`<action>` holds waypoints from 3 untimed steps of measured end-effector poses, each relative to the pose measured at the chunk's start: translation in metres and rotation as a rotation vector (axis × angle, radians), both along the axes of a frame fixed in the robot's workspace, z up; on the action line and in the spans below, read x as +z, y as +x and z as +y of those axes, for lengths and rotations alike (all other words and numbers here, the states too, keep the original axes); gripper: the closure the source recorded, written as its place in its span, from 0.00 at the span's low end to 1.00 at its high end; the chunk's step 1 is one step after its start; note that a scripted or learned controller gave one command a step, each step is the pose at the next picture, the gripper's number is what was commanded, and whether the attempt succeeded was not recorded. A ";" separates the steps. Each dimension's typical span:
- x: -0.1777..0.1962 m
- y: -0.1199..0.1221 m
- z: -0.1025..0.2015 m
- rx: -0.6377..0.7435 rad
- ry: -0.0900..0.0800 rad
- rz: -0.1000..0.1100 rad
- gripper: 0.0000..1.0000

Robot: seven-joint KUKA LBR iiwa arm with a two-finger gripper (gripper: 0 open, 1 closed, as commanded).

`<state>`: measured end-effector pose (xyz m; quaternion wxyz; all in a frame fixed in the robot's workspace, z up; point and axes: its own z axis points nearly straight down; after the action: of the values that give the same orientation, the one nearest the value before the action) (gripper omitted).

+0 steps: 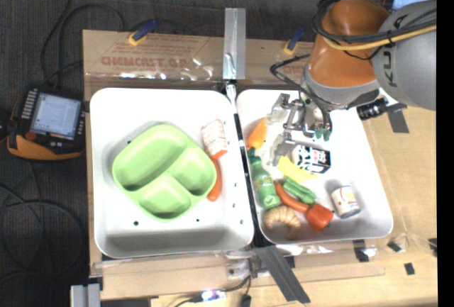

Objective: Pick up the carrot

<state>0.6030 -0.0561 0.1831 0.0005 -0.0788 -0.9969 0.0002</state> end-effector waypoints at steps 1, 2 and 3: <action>0.000 0.000 0.000 0.000 0.001 0.000 0.00; -0.064 0.036 -0.038 0.162 0.001 0.000 0.00; -0.010 0.055 -0.086 0.165 0.001 -0.002 0.00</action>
<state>0.6583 -0.1417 0.1728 -0.0004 0.0037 -1.0000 -0.0002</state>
